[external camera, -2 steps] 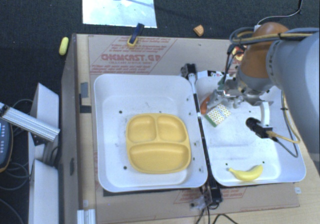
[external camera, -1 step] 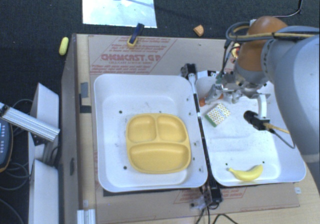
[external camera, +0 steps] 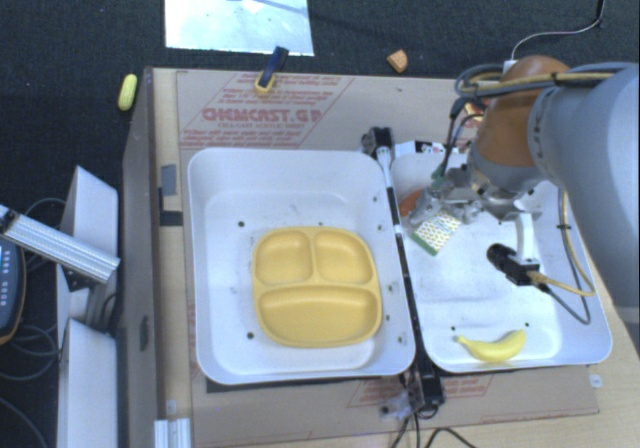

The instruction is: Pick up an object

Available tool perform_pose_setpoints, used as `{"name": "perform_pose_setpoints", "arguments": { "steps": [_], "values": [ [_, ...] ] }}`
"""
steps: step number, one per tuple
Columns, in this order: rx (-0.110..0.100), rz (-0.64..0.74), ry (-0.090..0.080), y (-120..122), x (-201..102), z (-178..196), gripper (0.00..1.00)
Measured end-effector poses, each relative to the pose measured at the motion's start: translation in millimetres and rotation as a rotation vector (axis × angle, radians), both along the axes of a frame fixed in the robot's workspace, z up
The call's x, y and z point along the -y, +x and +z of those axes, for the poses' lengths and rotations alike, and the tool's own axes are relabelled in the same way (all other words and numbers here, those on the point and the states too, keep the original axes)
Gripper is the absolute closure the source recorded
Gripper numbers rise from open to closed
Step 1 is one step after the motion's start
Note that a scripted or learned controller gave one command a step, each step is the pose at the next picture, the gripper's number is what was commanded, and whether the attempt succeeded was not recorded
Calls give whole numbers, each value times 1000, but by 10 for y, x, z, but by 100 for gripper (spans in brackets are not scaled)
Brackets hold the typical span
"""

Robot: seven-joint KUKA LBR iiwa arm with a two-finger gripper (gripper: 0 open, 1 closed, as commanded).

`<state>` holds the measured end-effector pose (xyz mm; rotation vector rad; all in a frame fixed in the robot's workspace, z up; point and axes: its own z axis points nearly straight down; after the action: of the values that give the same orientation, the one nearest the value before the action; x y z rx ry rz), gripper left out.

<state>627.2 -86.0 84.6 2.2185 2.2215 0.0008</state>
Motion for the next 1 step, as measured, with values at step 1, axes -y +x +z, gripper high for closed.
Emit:
{"name": "perform_pose_setpoints", "arguments": {
  "steps": [1],
  "values": [
    [0,2,0,417,-25,2,0]
  ]
}}
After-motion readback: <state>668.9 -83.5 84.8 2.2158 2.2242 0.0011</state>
